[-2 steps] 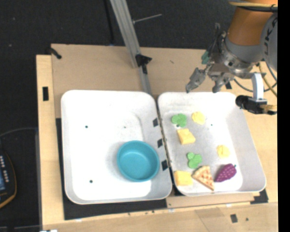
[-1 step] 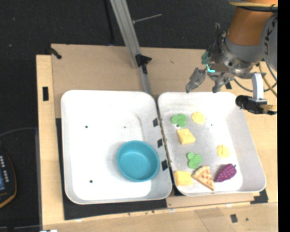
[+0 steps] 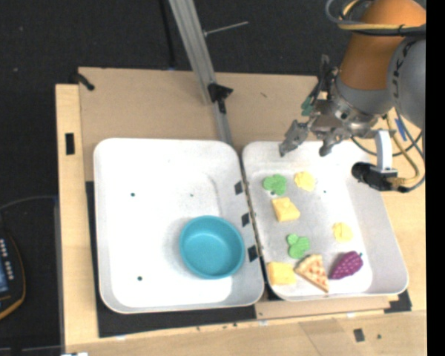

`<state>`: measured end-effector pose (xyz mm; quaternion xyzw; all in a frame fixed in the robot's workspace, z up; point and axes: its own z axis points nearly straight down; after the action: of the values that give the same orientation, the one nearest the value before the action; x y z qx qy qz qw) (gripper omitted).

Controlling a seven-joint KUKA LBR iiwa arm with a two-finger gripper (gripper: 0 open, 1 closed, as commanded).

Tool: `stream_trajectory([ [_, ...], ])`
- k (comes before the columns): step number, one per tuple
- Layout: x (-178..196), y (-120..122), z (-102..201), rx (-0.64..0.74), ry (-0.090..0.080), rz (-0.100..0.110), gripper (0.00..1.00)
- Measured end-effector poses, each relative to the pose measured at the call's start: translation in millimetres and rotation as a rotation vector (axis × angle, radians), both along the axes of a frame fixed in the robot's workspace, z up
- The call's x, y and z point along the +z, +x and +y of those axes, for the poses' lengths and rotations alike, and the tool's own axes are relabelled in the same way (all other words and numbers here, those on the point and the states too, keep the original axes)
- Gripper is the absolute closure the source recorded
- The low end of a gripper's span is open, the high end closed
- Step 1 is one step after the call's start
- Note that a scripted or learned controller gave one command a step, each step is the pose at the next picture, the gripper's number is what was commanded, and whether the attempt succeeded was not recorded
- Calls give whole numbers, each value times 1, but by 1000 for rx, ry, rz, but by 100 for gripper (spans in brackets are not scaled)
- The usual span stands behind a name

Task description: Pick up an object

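Your gripper [image 3: 307, 142] hangs over the far end of the right bin [image 3: 371, 213], its two fingers spread apart with nothing between them, so count it as open and empty. Everything you could pick lies toward the near side of it, further into the same bin. The closest candidates are the small yellow piece [image 3: 305, 180], almost straight below the fingers in the view, and the green broccoli piece [image 3: 275, 185], just to the left of that one. The yellow cheese wedge [image 3: 285, 211] sits a little nearer still, its long axis running roughly across the bin. By my count the right bin holds eight toy foods: two green broccoli pieces, the second [image 3: 298, 244] near the middle; two small yellow pieces, the second [image 3: 342, 231] toward the right wall; the cheese wedge; a yellow block [image 3: 281, 274] at the near left corner; a pizza slice [image 3: 312, 272] touching or just beside it; and one purple grape bunch [image 3: 346, 264] next to the slice. The left bin [image 3: 133, 176] holds one blue bowl [image 3: 211, 246], well apart from the gripper. With only the one arm, I'd judge the small yellow piece the shortest descent.
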<state>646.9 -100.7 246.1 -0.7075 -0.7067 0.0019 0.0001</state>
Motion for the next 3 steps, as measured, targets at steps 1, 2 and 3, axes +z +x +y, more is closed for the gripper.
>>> stream_trajectory([
  [1, -47, 8, -1, -2, 0, 0, 0],
  [2, -92, 11, 3, 2, 1, 0, 0],
  [3, -78, 13, 2, 0, 1, -7, 100],
])
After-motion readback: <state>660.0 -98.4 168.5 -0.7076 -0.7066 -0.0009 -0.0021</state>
